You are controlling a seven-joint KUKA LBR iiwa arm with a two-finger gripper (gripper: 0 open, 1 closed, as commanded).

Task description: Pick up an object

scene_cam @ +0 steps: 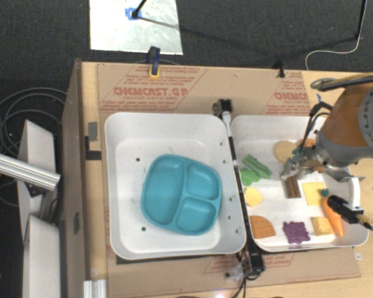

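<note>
Gripper (pixel 293 169) sits low in the right bin (pixel 261 129), tip over a small brown block (pixel 292 188), just beside the yellow square piece (pixel 313 192). Finger state: cannot tell, the wrist hides the tips, and nothing is clearly held. Candidate pick targets crowd the bin: green leafy piece (pixel 253 169), carrot (pixel 333 219), purple cluster (pixel 296 231). Risks: the fingers may close off-centre and nudge the brown block into the yellow piece, or clip two items at once. Left bin (pixel 121 129) holds only the blue divided tray (pixel 181 193).
</note>
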